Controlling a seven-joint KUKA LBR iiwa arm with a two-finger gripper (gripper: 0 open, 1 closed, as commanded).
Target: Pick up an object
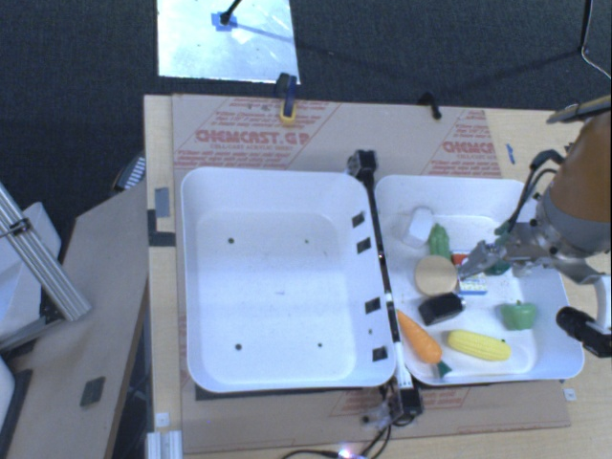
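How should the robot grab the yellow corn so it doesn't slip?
Probably across its middle, coming straight down. The corn lies flat and long in the right bin, pointing left to right, so the pincer fingers would close on its narrow sides. There is free room around it; the carrot lies apart.

The arm (583,194) is cut off by the right edge. The gripper (475,268) covers part of a small blue and white thing (475,284), too small to name. The carrot (419,338) hides the corn's (479,345) green end.
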